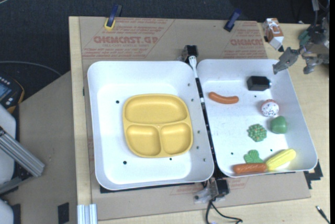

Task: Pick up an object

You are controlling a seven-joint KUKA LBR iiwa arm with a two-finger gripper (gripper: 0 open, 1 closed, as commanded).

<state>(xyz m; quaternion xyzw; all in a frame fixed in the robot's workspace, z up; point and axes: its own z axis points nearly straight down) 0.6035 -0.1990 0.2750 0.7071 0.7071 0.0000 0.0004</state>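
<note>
The right bin (pixel 225 139) holds several toy foods: an orange sausage (pixel 223 98), a black block (pixel 258 82), a white speckled ball (pixel 269 108), a green pepper (pixel 278 125), a broccoli head (pixel 256 132), a yellow corn cob (pixel 281 159), a second sausage (pixel 249 168) and a small green piece (pixel 252 156). My gripper (pixel 297 65) hovers over the bin's far right corner, just right of and beyond the black block. Its fingers (pixel 283 60) are spread open with nothing between them.
The left bin (pixel 104 81) carries a yellow divided plate (pixel 157 124). A small carton (pixel 272 31) stands on the cardboard behind the right bin, close to the gripper. Clamps (pixel 111 18) pin the cardboard's back edge.
</note>
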